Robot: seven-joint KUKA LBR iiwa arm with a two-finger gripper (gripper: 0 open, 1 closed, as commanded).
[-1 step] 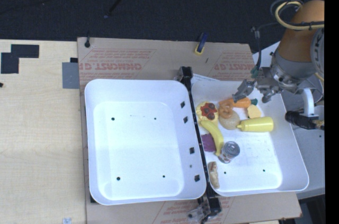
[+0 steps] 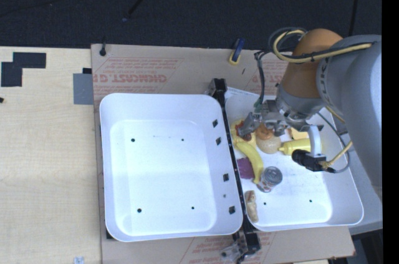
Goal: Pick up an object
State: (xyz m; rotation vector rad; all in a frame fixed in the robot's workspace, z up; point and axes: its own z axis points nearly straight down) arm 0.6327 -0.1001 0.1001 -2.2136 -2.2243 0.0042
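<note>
The claw [image 2: 267, 123], grip state unclear, hovers over the right bin [image 2: 324, 210], banana [image 2: 248, 153] crowding its left by the bin's edge.

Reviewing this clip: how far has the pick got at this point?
Done: the arm has reached into the right bin, with the claw low over the pile of objects near the banana. In hand: nothing visibly; no object can be seen between its fingers, and whether they are open or shut is unclear. Left: grasping something, such as the banana or the round tin, and lifting it clear.
</note>
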